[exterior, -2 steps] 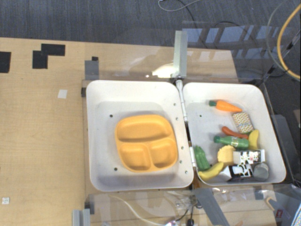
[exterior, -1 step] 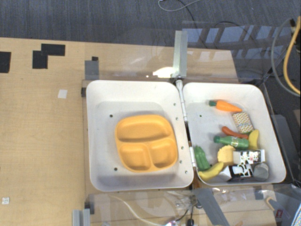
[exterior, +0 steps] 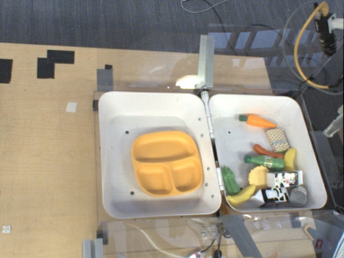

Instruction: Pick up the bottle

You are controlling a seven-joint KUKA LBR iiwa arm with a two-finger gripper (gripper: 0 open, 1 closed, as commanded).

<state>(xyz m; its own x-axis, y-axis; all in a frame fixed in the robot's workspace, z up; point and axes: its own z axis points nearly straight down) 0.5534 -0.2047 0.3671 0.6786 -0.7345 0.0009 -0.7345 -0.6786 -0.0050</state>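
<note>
The bottle (exterior: 264,161) is small and green with a pale label, and lies on its side in the right bin (exterior: 231,109), near that bin's middle right. A red chili-shaped toy (exterior: 267,150) lies against its far side. A yellow lump (exterior: 258,175) touches its near side.
In the right bin there are also a carrot (exterior: 257,121), a patterned block (exterior: 277,139), a green vegetable (exterior: 230,180), a banana (exterior: 241,196), a black-and-white carton (exterior: 283,179) and a grey can (exterior: 298,196). The left bin (exterior: 115,144) holds a yellow divided tray (exterior: 166,162). A yellow cable (exterior: 301,47) hangs at the top right.
</note>
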